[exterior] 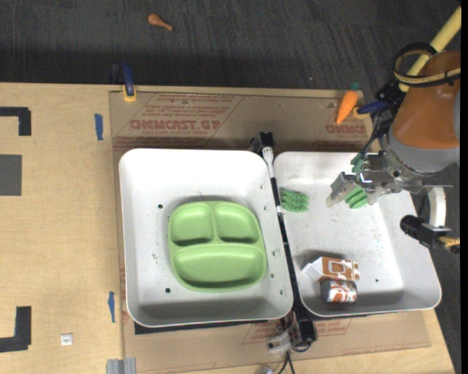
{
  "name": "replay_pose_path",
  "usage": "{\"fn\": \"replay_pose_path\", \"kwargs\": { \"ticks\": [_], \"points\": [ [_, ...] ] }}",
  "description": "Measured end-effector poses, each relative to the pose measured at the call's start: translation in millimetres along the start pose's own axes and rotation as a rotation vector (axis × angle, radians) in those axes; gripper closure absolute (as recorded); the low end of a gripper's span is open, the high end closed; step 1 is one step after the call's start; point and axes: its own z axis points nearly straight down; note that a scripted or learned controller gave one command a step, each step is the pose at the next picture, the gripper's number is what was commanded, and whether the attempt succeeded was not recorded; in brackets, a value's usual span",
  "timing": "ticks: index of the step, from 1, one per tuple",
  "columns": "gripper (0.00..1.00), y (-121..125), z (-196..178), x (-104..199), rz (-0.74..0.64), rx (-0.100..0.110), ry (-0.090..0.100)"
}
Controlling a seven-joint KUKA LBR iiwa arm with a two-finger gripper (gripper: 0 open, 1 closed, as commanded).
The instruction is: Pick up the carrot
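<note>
A dark grey carpet (241, 44) fills the top of the view, with a small orange scrap (159, 22) lying on it near the upper left. Below it spreads the surface (58, 241), a pale wooden board with black tape marks (16, 120) along its left edge. A brown cardboard sheet (190, 120) with red print lies on the board, held at its upper left corner by a blue and yellow clamp (128, 80). Short strips of blue tape (99, 126) sit along the cardboard's left side. A tiny white square (66, 338) rests near the lower left corner. The light is even, with soft shadows.
</note>
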Motion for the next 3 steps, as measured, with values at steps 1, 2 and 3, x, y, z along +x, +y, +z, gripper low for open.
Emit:
{"fn": "replay_pose_path", "kwargs": {
  "ticks": [1, 2, 3],
  "points": [
    [0.0, -17, -202, -47, -0.353, -0.004, -0.003],
    [0.0, 19, -85, -83, -0.041, -0.001, -0.001],
    [0.0, 88, -3, -116, 0.342, -0.002, -0.002]
  ]
}}
